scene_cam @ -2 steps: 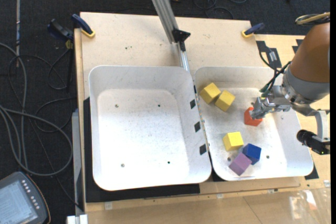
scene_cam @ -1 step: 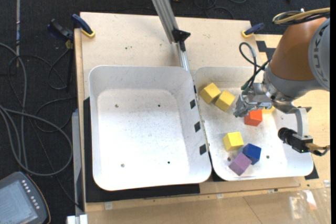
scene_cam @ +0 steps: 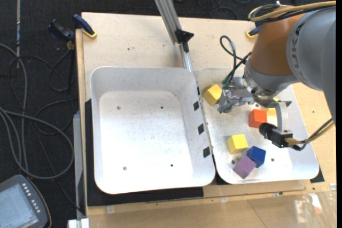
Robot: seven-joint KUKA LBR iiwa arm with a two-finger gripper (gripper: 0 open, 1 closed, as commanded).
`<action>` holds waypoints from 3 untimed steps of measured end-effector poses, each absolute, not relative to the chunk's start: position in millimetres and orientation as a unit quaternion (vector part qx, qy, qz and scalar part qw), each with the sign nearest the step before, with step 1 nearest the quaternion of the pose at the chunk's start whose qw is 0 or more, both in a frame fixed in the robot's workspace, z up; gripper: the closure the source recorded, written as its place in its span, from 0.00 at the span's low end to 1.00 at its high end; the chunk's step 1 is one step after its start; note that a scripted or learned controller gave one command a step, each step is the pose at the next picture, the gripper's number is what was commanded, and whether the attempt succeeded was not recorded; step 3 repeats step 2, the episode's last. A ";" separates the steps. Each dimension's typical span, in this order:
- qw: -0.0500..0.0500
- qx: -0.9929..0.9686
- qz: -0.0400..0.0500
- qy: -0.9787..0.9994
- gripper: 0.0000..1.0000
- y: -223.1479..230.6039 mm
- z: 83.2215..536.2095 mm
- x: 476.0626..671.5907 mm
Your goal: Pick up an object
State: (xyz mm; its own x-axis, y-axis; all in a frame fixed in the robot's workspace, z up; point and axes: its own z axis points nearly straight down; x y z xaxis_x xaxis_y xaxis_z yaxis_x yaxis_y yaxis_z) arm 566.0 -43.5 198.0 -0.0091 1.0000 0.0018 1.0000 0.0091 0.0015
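Yellow plastic cube (scene_cam: 212, 94) lies at the upper left of the shallow white right-hand bin (scene_cam: 299, 168) on the pale worktop (scene_cam: 133, 34), just left of the metal pincer (scene_cam: 228, 101), whose state cannot be told.

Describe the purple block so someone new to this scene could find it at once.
Start at the right bin, the one the arm reaches into. Along its near edge sits a tight group of three blocks. The purple block is the nearest to the camera, touching the blue block and below the yellow block; it is the only purple thing there.
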 end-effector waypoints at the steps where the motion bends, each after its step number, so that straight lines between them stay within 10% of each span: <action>1: 0.000 -0.704 -0.002 -0.710 1.00 15.6 205.4 589.6; 3: -0.001 -0.704 -0.002 -0.710 1.00 65.1 206.9 611.7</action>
